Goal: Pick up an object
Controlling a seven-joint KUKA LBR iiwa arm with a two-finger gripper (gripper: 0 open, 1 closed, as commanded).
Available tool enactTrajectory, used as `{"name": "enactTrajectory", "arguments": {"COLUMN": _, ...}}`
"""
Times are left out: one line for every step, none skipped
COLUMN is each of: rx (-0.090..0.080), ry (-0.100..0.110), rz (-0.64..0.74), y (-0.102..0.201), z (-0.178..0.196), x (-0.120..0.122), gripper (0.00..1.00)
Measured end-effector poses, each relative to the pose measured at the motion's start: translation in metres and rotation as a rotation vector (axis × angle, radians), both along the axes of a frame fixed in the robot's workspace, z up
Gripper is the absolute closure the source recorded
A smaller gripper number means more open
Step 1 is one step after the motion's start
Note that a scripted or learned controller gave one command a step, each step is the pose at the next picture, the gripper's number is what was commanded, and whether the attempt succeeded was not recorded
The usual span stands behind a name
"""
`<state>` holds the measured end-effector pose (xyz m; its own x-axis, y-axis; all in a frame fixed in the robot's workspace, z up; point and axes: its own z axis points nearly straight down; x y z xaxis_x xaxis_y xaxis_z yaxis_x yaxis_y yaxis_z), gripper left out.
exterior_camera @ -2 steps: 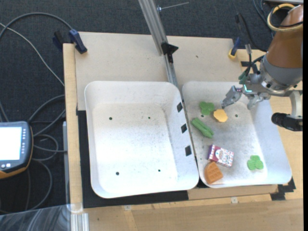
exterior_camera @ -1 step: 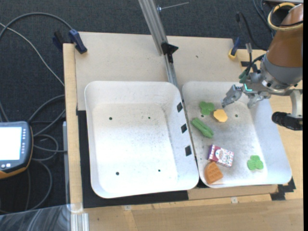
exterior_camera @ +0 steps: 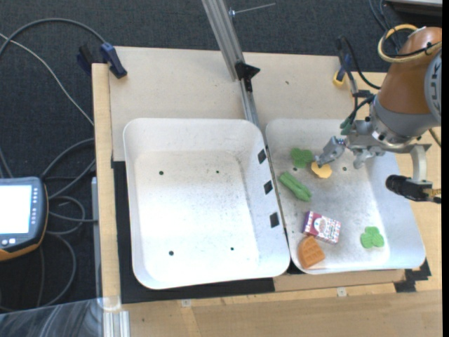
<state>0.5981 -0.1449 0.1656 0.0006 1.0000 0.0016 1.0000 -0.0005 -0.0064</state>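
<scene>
Two white bins sit side by side, the left bin (exterior_camera: 189, 202) and the right bin (exterior_camera: 400, 223). The right one holds six small things: three green pieces (exterior_camera: 302, 156) (exterior_camera: 295, 186) (exterior_camera: 372, 238), one yellow piece (exterior_camera: 322, 170), one small printed box (exterior_camera: 321, 227) and one orange piece (exterior_camera: 311, 251).

Dark grey carpet floor (exterior_camera: 49, 5) all round, grey cables (exterior_camera: 42, 55) looping over it on the left. Light wood bench (exterior_camera: 175, 83) with a pale top sheet and a black mat (exterior_camera: 123, 230) under the bins. Blue clamp (exterior_camera: 112, 58) at the far-left corner. Aluminium profile post (exterior_camera: 221, 27) slants up from the bench's middle. Teach pendant (exterior_camera: 17, 213) with lit screen and orange casing at left edge. Light even, soft shadows.
</scene>
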Motion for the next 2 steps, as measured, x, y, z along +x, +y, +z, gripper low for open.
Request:
{"name": "enactTrajectory", "arguments": {"rx": 0.0, "ry": 0.001, "rz": 0.0, "y": -0.01, "z": -0.055, "x": 0.001, "gripper": 0.0}}
{"name": "enactTrajectory", "arguments": {"rx": 0.0, "ry": -0.002, "rz": 0.001, "y": -0.009, "z": -0.074, "x": 0.001, "gripper": 0.0}}
